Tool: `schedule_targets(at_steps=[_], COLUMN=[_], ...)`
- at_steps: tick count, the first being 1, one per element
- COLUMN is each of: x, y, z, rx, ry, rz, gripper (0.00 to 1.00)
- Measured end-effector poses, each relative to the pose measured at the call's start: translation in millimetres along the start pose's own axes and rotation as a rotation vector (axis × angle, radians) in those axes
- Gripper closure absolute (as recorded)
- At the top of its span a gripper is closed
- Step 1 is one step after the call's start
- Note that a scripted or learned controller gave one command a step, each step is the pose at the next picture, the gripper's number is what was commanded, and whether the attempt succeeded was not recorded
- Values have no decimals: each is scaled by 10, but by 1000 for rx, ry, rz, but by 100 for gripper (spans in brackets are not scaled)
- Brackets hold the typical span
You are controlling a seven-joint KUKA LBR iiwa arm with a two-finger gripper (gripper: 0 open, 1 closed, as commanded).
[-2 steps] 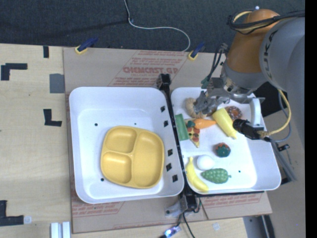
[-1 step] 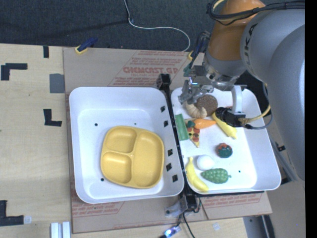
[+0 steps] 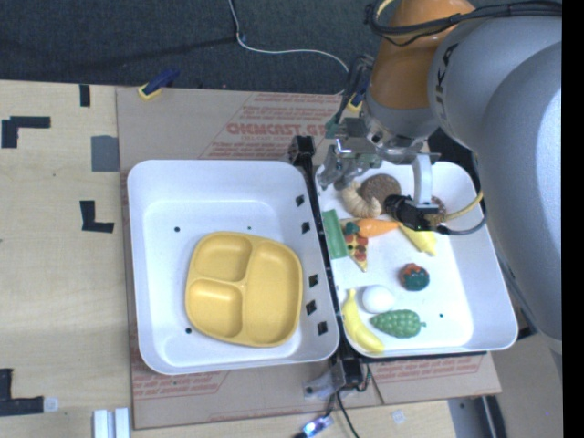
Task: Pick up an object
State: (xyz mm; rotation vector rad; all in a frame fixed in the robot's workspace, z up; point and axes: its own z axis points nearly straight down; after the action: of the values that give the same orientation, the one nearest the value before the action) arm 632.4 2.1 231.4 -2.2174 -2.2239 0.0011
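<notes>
Two shallow white bins were seen side by side on the desk [image 3: 55, 272]. The left bin [image 3: 151, 190] held a yellow divided plate [image 3: 245, 287]. The right bin [image 3: 479, 322] held a scatter of toy foods: a banana [image 3: 359, 325] at the near edge, a white egg [image 3: 377, 298] just beside it, a green bumpy fruit [image 3: 396, 322] touching the egg, a small dark green and red piece [image 3: 415, 277] apart from these, a carrot [image 3: 377, 228], a green stick [image 3: 335, 236] against the dividing wall, and a brown round piece [image 3: 379, 188] with a tan curled piece [image 3: 356, 203] near the far end.

The gripper [image 3: 349, 167] was lowered over the far left corner of the right bin, just above the tan curled piece and the brown one. Whether it was released or clenched could not be told, and nothing was seen to be grasped.

The objects nearest the gripper were judged to be light, hollow plastic, stiff and rather slippery, and unlikely to be harmed by a firm squeeze. The tan curled piece was judged best taken across its narrow middle, since its rounded ends would be apt to slide out. Crowding by the brown piece and the bin wall was judged a risk to a clean closure.
</notes>
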Motion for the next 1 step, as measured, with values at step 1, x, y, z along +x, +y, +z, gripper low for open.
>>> schedule_targets(at_steps=[1], x=[-139], y=[116], z=[80], rx=[0], ry=[-2], rz=[2], gripper=[100])
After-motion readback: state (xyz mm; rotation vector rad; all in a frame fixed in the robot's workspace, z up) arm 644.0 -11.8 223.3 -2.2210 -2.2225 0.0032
